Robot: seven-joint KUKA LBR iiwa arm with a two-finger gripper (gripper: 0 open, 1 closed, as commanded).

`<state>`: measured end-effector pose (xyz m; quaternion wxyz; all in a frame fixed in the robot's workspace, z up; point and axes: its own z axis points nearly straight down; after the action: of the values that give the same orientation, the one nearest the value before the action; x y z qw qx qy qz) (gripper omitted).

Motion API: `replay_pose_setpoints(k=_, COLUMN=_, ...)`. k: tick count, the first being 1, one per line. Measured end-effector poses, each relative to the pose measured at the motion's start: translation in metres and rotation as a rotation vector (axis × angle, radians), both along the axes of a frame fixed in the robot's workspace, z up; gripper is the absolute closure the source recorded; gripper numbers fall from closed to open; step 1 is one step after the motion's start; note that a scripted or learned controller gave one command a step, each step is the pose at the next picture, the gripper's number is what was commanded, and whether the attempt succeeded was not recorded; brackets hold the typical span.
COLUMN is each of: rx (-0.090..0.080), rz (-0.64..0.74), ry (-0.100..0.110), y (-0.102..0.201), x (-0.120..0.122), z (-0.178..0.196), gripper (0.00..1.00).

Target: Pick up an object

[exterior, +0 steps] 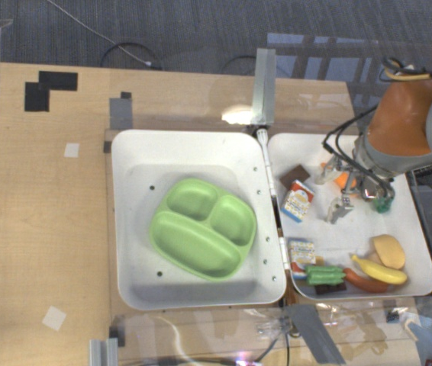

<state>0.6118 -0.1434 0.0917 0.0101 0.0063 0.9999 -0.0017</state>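
Light wooden bench (40, 227) over grey carpeted floor, carrying two shallow white bins side by side. Left bin (136, 280): one green divided plate (203, 227) with three compartments, lying near the bin's centre and turned at a slant. Right bin (418, 227): the loose items. Along its near edge, a banana (378, 271) with a red pepper-like piece (362, 282) just under it, a tan rounded item (388, 251) touching the banana's far side, a green and dark block (324, 274) toward the near-left corner, and a small printed packet (301, 250) just beyond that block. Near the bin's left wall, a white and red carton (298, 202) with a dark brown block (293, 176) just behind it. A small green item (384, 203) lies toward the right wall, partly under the cabling. Arm enters from the right, orange band (401, 120) over the bin's far-right corner, wrist pointing down; black cables loop around it. Gripper (341, 207) hangs over the middle of the right bin, just right of the carton, fingers close together with nothing visible between them. An orange bit (342, 180) shows beside the gripper body; cannot tell whether it is an item or part of the tool. Arm's upper links are cut off at the right.
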Motion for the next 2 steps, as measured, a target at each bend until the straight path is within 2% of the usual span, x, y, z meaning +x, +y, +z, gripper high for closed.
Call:
replay_pose_setpoints(k=1, rx=0.003, rz=-0.017, ry=0.012, y=-0.0246, x=0.0531, z=-0.0037, gripper=0.0)
replay_pose_setpoints(k=2, rx=0.003, rz=-0.009, ry=0.015, y=-0.0263, x=0.0541, z=-0.0035, gripper=0.0)
